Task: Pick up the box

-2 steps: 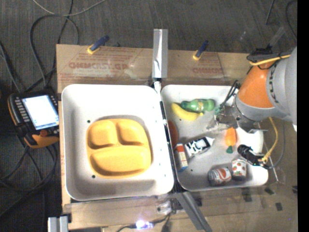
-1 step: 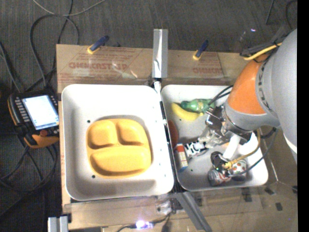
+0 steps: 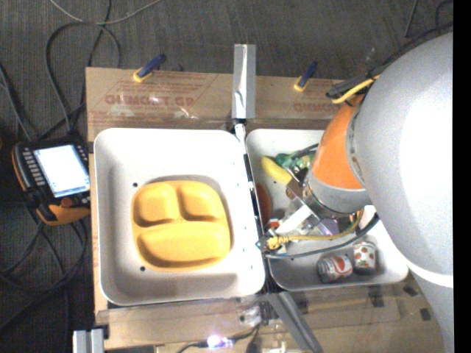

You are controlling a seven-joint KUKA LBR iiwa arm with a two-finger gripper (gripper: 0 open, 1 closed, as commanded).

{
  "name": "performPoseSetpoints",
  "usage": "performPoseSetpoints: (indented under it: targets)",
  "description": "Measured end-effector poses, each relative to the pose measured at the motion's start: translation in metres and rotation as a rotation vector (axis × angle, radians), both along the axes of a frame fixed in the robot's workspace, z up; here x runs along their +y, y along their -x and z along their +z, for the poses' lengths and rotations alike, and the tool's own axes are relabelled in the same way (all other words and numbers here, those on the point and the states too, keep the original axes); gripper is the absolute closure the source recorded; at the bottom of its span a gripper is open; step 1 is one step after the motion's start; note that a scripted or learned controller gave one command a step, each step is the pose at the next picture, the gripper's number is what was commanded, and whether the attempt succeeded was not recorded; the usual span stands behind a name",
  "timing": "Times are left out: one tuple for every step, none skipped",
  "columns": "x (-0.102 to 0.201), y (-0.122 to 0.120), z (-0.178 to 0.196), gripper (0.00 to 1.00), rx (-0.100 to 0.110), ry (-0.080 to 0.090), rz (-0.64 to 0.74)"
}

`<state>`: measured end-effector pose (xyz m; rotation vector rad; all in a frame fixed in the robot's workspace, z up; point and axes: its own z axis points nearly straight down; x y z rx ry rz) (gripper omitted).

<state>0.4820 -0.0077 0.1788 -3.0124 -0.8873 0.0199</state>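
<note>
Box (image 3: 364, 256): taken to be the small white carton with red marks, though it is too small for certainty. It is seen lying in the right bin (image 3: 294, 274), on the view's lower-right of the gripper (image 3: 293, 210) and apart from it. A red-and-white can (image 3: 336, 268) is lying just beside the box, on the side nearer the gripper.

The gripper is placed low over the right bin, near the wall shared with the left bin (image 3: 110, 197). It is largely covered by the arm (image 3: 412, 160) and its orange band (image 3: 335, 160), so whether it is open or closed cannot be told. Nothing is seen held.

A yellow banana-like item (image 3: 276, 171) and something green (image 3: 291, 159) are seen beyond the gripper toward the view's top. A yellow compartment tray (image 3: 182, 223) is seen in the left bin, across the wall from the gripper.

Progress is judged early: the box is seen resting on the bin floor, not lifted and not contacted. The tool is judged to be off target, with the can between it and the box. Left to do: the gripper has to be brought over the box, lowered around it clear of the can, closed, and raised. No part of the pick is judged complete.
</note>
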Motion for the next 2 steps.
performPoseSetpoints:
  targets:
    - [0.037,-0.001,0.020,1.00,-0.003,0.006,-0.370]
    - [0.070,0.000,0.002,1.00,-0.003,0.007,-0.371]
